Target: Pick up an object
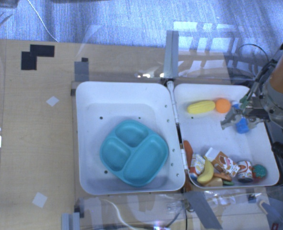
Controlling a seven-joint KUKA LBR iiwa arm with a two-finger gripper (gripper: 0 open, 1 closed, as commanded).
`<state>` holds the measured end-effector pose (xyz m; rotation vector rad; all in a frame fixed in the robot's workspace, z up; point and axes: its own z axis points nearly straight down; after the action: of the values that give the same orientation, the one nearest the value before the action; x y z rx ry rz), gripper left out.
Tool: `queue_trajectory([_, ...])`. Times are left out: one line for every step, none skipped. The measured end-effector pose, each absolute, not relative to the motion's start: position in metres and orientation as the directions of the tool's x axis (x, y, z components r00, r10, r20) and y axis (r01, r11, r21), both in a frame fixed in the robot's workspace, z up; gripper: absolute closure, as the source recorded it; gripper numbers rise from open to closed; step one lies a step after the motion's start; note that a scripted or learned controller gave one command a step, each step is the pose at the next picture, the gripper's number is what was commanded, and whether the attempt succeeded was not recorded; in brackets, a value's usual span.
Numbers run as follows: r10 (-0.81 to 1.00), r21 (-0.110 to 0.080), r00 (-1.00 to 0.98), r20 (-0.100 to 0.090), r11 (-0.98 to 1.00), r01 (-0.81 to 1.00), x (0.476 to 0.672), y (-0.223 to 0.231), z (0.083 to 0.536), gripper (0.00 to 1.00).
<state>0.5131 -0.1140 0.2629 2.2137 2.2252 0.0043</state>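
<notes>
My gripper (238, 122) hangs over the upper right part of the right bin (213, 133), reaching in from the right. A small blue object (242, 126) shows between its grey fingers (227, 123), and the gripper looks shut on it. Just to its left, near the bin's far wall, lie a yellow oblong toy (201, 107) and an orange ball (222, 105). Along the bin's near edge sits a pile of toy food: a banana (206, 173), orange-brown packets (224, 163), a small can (244, 169) and a green ball (259, 171).
The left bin (91, 128) holds a teal divided plate (134, 152). A narrow ridge (176, 128) separates the two bins. An orange carrot-like piece (187, 151) lies against that ridge in the right bin. Cables and the arm body crowd the right side.
</notes>
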Motion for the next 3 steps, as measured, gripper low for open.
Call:
queue_trajectory([0.999, 0.007, -0.033, -0.003, 0.033, 0.999, 0.513, -0.182, 0.327, 0.0])
queue_trajectory([0.995, 0.002, 0.102, 0.0, -0.102, 0.995, 0.59, -0.184, 0.182, 0.0])
queue_trajectory([0.943, 0.024, 0.332, 0.012, -0.332, 0.943, 0.595, -0.175, 0.114, 0.0])
